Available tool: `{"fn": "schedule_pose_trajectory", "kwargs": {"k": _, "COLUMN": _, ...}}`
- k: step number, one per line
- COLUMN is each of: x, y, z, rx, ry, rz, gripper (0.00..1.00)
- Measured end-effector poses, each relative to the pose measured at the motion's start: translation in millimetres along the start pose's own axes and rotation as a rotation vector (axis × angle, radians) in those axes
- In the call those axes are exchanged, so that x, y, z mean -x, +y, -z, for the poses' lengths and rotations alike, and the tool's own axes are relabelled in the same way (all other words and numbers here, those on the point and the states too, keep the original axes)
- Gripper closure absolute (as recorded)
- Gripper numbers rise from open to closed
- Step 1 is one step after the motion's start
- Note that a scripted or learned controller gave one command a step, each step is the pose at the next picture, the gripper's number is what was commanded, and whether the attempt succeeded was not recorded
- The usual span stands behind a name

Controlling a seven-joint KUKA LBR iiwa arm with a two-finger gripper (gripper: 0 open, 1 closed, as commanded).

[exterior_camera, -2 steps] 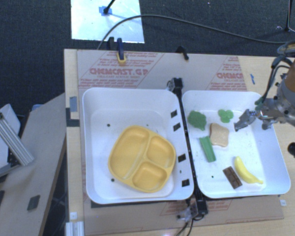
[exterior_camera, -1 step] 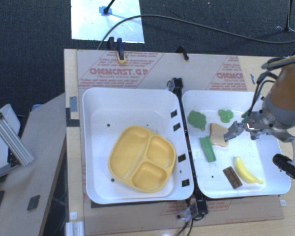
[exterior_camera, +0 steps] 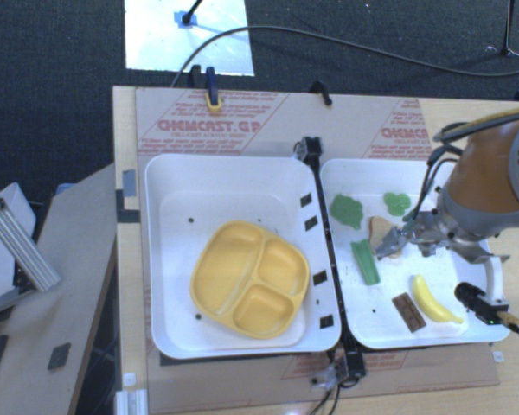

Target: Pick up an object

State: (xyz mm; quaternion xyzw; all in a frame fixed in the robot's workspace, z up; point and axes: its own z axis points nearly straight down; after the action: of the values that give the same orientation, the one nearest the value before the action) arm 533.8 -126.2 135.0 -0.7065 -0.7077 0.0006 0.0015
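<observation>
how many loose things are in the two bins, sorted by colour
green: 3 — leafy piece, smaller leafy piece, long stick
yellow: 2 — divided tray, banana
brown: 1 — bar
tan: 1 — piece at the gripper
total: 7

1. Light wooden bench (exterior_camera: 125, 128), topped with a clear sheet printed in red lettering (exterior_camera: 242, 119).
2. Two shallow white plastic bins on it: left bin (exterior_camera: 169, 232), right bin (exterior_camera: 350, 175), side by side, touching along a black divider strip (exterior_camera: 324, 240).
3. Blue-and-yellow clamp (exterior_camera: 212, 89) at the back edge.
</observation>
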Motion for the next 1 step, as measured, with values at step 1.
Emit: {"fn": "schedule_pose_trajectory", "kwargs": {"k": 1, "x": 0.0, "y": 1.6, "z": -50.1, "rx": 0.006, "ry": -0.001, "rz": -0.002, "gripper": 0.00}}
